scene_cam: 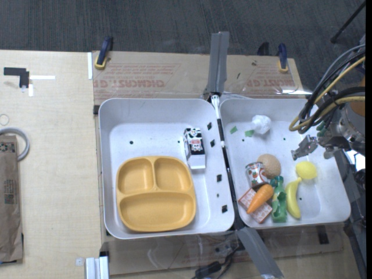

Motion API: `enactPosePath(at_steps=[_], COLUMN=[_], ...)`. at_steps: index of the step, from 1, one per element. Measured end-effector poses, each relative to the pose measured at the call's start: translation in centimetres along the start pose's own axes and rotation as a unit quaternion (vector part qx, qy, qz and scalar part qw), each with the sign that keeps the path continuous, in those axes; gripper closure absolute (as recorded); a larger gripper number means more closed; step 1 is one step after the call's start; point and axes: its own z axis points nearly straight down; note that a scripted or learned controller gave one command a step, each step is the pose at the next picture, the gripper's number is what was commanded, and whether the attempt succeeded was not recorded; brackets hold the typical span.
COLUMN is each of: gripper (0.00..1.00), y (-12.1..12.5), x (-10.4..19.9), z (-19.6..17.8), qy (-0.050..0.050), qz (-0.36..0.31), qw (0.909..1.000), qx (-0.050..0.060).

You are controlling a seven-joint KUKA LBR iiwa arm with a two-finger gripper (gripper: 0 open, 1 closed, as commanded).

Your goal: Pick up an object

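While the grey two-finger gripper [307,148] hangs over the right white bin's [325,214] right edge, I cannot tell its state. Bare floor lies along this bin's back. One round yellow lemon [306,170] sits just below it, near that edge, beside one banana [293,199]. One orange carrot [261,197] lies toward the front edge.
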Motion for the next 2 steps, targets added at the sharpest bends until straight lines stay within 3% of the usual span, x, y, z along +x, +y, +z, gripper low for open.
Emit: enactPosePath(at_steps=[1, 2], gripper=[0.00, 0.00], y=[-4.1, -4.9], x=[-2.2, 0.0], z=[10.0, 10.0], qy=[0.009, 0.000], qz=[0.115, 0.409], qw=[0.9934, 0.9127], qx=[0.002, 0.001])
